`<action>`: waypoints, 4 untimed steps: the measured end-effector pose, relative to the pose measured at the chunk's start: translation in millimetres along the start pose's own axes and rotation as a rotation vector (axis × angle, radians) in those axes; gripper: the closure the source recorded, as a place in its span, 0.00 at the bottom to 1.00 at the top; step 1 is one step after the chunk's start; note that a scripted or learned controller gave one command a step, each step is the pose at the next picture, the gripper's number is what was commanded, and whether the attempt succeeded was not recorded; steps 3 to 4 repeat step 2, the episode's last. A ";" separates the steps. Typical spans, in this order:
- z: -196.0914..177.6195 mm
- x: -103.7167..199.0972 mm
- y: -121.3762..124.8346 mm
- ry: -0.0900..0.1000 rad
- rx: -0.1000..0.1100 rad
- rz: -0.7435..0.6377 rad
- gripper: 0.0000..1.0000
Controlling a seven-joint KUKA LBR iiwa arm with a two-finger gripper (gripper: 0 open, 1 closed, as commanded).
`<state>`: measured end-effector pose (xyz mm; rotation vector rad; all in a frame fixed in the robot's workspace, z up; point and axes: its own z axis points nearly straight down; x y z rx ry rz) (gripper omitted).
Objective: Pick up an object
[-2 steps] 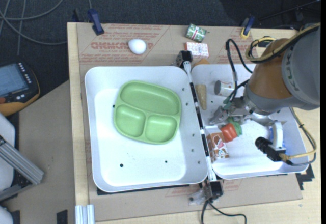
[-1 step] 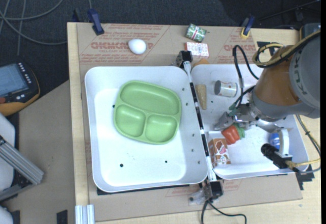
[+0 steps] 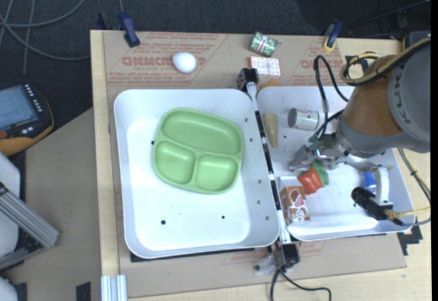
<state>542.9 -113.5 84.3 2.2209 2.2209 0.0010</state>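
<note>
My gripper point(image 3: 311, 158) hangs low in the right bin point(image 3: 342, 226), near its middle. Just below it, and touching or nearly touching it, lies a red-orange toy fruit with a green top point(image 3: 311, 180). A brown and white packet point(image 3: 295, 204) lies at the bin's front left. A tan cone point(image 3: 272, 130) rests along the left wall. A grey and white cylinder point(image 3: 302, 118) lies behind the gripper, and a small blue thing point(image 3: 369, 179) sits to the right under the arm.
The left bin point(image 3: 137, 217) holds a green divided plate point(image 3: 198, 150). On the cardboard behind the bins lie a white egg point(image 3: 183, 61), a green can point(image 3: 263, 43) and a patterned packet point(image 3: 265, 66). Blue clamps point(image 3: 128, 29) grip the back edge.
</note>
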 end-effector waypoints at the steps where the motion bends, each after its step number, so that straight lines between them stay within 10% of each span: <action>1: -9.9 0.4 0.4 0.000 -0.002 0.001 1.00; 2: -100.7 59.4 33.0 0.001 0.000 -0.002 1.00; 4: -100.7 59.4 33.0 0.001 0.000 -0.002 1.00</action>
